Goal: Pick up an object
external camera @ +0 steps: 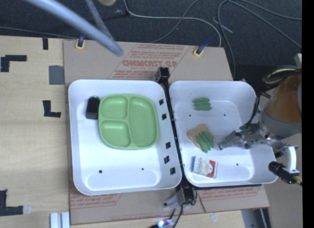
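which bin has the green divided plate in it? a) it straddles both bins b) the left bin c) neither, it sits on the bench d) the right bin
b: the green divided plate lies flat inside the left bin, next to a small black object, while the right bin holds the smaller items.

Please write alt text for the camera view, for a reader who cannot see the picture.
The gripper reaches from the right into the right bin, near a tan and green object, with a green pod and a small box also inside. The left bin holds a green divided plate and a black object.
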{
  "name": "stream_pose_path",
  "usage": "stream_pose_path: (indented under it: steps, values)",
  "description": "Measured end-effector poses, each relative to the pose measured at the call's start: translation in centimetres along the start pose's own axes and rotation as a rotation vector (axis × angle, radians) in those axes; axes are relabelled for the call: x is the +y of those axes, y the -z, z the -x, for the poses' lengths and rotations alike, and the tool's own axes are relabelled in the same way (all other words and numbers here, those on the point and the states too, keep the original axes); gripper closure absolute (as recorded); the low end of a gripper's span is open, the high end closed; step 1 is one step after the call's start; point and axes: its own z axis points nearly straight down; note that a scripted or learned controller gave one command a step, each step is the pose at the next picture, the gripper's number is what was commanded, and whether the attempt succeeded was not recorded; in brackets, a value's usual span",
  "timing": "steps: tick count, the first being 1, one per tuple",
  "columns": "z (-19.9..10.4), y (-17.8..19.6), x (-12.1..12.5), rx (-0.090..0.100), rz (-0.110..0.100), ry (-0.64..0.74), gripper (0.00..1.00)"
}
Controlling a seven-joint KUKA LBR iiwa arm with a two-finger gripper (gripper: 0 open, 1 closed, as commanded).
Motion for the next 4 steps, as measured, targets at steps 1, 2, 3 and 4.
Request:
stream_pose_path:
  steps: [1,2,3,4]
  values:
    - [0.0,1.3,0.1,0.0,0.003,0.0,1.0]
    - [-0.2,5.7,0.8,-0.002,0.009,0.0,1.0]
    - [-0.6,10.1,0.9,-0.002,0.009,0.001,1.0]
    - [-0.4,16.4,1.1,-0.004,0.012,0.0,1.0]
